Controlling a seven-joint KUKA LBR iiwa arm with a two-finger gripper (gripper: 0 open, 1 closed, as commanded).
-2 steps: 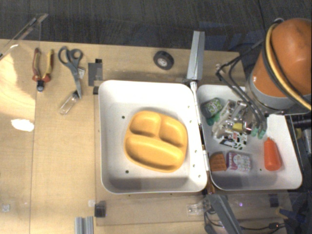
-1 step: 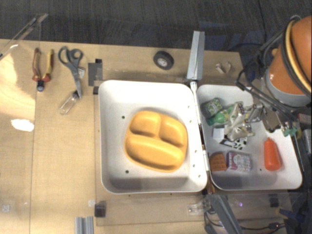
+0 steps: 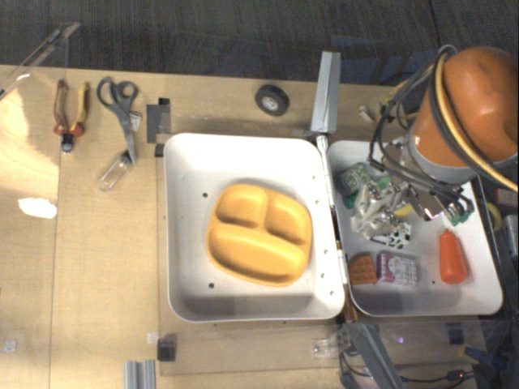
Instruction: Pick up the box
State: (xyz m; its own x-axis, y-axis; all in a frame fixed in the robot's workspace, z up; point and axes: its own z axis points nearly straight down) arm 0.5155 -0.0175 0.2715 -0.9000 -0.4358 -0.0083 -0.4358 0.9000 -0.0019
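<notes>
The box (image 3: pixel 397 269), small and pinkish-purple with a pale label, lies flat near the front of the right bin (image 3: pixel 486 302). My gripper (image 3: pixel 379 207) hangs over the middle of that bin, below the orange band of the arm (image 3: pixel 478 96). It is a short way behind the box and apart from it. Cables and metal parts clutter the gripper's end, and small objects beneath it are partly hidden.
In the right bin a brown square biscuit-like piece (image 3: pixel 364 269) touches the box's left side, an orange carrot-like item (image 3: pixel 452 258) lies to its right, and a green packet (image 3: pixel 354 178) sits at the back left. The left bin (image 3: pixel 186 217) holds a large yellow lumpy object (image 3: pixel 259 233). Scissors (image 3: pixel 122 112) and pliers (image 3: pixel 69 112) lie on the bench.
</notes>
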